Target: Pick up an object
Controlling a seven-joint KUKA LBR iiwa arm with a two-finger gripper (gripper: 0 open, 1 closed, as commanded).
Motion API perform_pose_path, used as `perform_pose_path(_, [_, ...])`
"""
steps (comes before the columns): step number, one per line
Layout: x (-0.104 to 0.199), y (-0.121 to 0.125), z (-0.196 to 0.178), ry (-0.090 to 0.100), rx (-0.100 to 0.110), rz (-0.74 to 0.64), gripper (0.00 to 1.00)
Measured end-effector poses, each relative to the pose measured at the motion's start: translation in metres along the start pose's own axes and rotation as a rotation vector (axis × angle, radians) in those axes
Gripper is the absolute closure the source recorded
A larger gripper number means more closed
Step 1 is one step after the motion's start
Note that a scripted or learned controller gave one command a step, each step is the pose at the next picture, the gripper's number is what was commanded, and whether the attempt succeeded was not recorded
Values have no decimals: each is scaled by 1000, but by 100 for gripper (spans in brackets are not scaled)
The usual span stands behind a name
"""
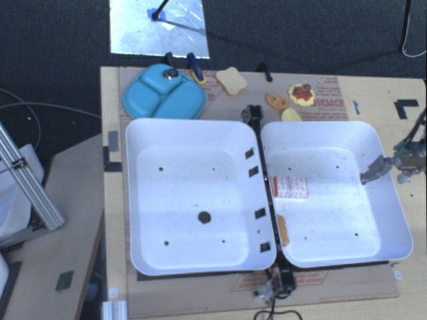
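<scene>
A red-and-white packet (291, 187) lies flat in the right bin (333, 136), close to its left wall. A small orange-brown piece (282, 230) rests against that same wall, nearer the front. In the left bin (180, 139) sits a small dark round object (204, 217). My gripper (375, 170) reaches in over the right bin's right rim, well to the right of the packet, with nothing seen in it.
Behind the bins on the bench lie a blue divided plate (164, 92), a toast slice (231, 81), a pretzel-like piece (276, 101), a small pizza toy (301, 94) and a yellow piece (291, 115). A foil sheet (159, 17) lies on the floor beyond.
</scene>
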State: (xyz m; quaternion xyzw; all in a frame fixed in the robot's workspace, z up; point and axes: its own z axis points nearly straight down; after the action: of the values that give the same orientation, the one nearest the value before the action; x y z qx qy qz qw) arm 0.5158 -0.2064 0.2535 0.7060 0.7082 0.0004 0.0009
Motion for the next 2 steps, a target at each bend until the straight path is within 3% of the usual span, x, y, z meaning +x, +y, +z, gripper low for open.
perform_pose_path(1, [76, 17, 131, 7, 11, -8, 0])
perform_pose_path(2, [44, 33, 168, 2, -4, 2, 0])
